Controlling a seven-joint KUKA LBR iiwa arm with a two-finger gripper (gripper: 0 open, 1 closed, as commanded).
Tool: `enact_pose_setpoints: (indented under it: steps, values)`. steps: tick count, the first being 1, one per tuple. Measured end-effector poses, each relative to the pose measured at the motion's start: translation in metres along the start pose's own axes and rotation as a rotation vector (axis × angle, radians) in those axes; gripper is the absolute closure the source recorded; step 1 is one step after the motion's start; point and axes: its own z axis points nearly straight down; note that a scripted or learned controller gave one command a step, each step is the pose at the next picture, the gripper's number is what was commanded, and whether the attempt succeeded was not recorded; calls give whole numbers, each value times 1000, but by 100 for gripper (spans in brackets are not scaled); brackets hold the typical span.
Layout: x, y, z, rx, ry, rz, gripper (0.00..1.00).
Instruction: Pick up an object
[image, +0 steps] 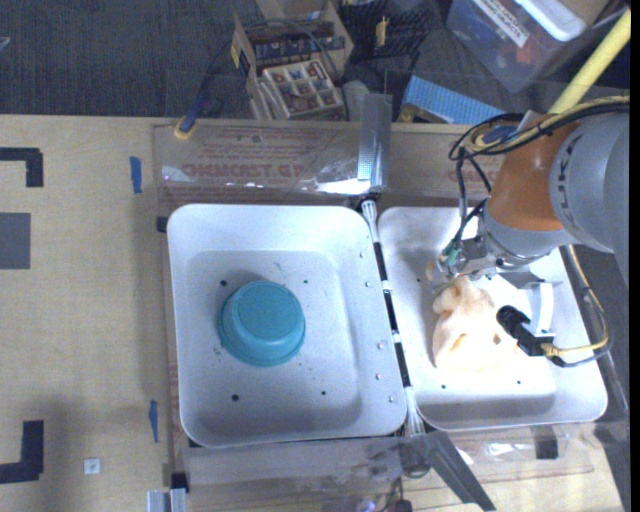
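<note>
A pale yellowish, crumpled soft thing (463, 325) lies in the right bin (580, 400), near its middle. My gripper (452, 262) is low over that thing's upper left end, close to touching it. The wrist and arm cover most of the gripper from above. An upside-down teal bowl (262, 322) rests in the left bin (200, 240), a little left of its middle, far from the gripper.
A raised divider (385, 300) separates the two bins. The grey arm with its orange band (530, 185) crosses the right bin's upper right corner. Clutter, boxes and a clear plastic sheet (260, 170) lie beyond the bins' far edge.
</note>
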Motion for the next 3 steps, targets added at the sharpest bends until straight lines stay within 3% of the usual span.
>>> enact_pose_setpoints:
  steps: [1,2,3]
  values:
    - [0,0,0,0,0,0,0]
    - [-2,1,-11,-4,-2,2,100]
    - [-2,0,-10,-4,-2,2,0]
